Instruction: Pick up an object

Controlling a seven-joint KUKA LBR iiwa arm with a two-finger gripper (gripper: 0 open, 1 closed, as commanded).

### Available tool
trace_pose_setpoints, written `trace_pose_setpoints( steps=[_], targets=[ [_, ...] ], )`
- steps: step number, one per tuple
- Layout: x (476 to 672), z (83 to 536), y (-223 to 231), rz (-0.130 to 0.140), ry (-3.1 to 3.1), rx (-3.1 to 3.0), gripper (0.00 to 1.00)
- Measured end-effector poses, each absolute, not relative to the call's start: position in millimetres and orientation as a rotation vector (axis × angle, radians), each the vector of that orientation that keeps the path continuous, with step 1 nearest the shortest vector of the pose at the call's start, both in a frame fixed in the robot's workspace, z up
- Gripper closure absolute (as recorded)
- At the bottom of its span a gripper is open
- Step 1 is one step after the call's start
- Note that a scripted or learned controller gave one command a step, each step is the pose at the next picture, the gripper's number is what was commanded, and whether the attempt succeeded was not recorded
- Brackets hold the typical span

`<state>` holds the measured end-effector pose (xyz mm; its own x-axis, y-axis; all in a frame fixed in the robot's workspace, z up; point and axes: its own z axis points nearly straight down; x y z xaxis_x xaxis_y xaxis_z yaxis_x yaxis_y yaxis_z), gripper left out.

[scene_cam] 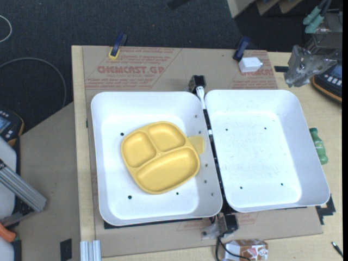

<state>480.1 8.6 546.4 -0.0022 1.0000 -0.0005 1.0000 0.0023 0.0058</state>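
My gripper (305,67) is parked off beyond the far right corner of the right bin (298,145), and whether it is open or clenched I cannot tell. The yellow divided plate (159,156) lies flat in the left bin (103,145), so I judge the pick not yet begun. Next I would need to cross over and descend on the plate's rim.

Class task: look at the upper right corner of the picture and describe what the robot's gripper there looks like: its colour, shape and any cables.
The gripper is a blocky assembly of dull grey metal, angular rather than rounded. Above it, dark cables run up past a pale green fitting. It bears no readable markings.
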Motion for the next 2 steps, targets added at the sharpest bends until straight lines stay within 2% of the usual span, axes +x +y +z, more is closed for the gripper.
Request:
trace_pose_setpoints(
  steps=[1,2],
  targets=[
    [478.3,422.1,27.1,-0.017,2.229,2.228,1.00],
    [479.2,442.7,106.9,0.007,2.232,2.210,1.00]
  ],
)
